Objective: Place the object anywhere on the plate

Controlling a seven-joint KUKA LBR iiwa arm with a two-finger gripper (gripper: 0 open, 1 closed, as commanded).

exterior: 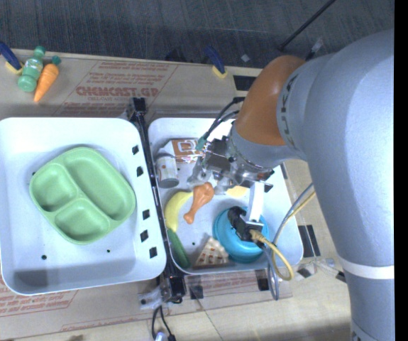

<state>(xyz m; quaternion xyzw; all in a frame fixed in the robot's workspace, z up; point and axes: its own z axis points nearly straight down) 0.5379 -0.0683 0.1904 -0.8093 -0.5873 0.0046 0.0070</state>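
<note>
The green divided plate [83, 192] lies in the left bin [19, 261]. In the right bin [289, 219] lie an orange toy drumstick [199, 199], a yellow banana [176, 208], a blue bowl [238, 236], a pizza slice [211, 252], a small can [165, 168] and a brown-and-white box [184, 148]. My gripper [214, 170] hangs low over the middle of the right bin, just above the top end of the drumstick and beside the banana. The wrist hides whatever lies directly under it.
A green cucumber-like piece [177, 247] rests along the right bin's left wall. A toy carrot [45, 81] and a green toy [29, 73] lie on the cardboard behind the left bin. A yellow cable [278, 254] loops over the right bin's front corner.
</note>
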